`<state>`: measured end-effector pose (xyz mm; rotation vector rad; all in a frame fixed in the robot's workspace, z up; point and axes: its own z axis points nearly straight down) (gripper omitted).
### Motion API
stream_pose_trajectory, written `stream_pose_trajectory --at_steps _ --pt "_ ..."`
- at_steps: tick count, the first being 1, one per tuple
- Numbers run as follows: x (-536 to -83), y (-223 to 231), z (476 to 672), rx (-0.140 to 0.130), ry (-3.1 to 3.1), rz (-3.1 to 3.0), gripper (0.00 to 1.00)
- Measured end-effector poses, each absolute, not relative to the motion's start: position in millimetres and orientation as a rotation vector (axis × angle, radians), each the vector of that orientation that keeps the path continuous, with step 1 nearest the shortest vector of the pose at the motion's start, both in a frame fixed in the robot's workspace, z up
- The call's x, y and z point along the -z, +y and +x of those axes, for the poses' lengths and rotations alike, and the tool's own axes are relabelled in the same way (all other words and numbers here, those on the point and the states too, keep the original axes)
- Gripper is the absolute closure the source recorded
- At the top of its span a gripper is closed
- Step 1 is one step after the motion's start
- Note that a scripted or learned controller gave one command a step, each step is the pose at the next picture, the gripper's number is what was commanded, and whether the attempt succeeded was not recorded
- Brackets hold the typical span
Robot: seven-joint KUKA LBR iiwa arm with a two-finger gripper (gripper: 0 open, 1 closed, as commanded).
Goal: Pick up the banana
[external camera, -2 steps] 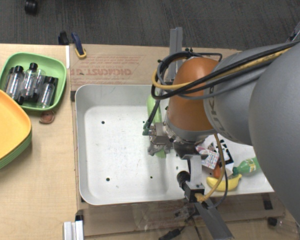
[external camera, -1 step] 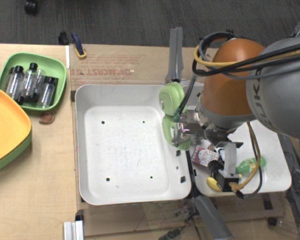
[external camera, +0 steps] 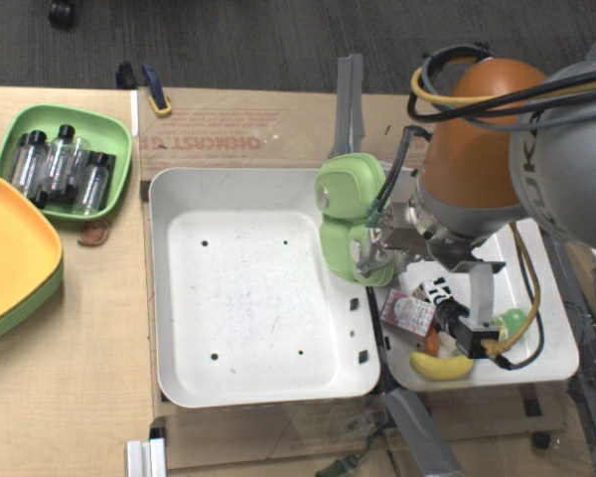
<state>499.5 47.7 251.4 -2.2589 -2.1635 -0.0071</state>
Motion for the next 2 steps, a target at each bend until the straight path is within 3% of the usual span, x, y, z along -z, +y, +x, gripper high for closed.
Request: stream_pose_trajectory --at_steps 1,2 --pt "-245.3 -18.1 504.7 -0.006 -2.331 -2.103 1.00" --pt "-264.8 -33.8 513.3 -0.010 -1.420 -2.802 1.00"
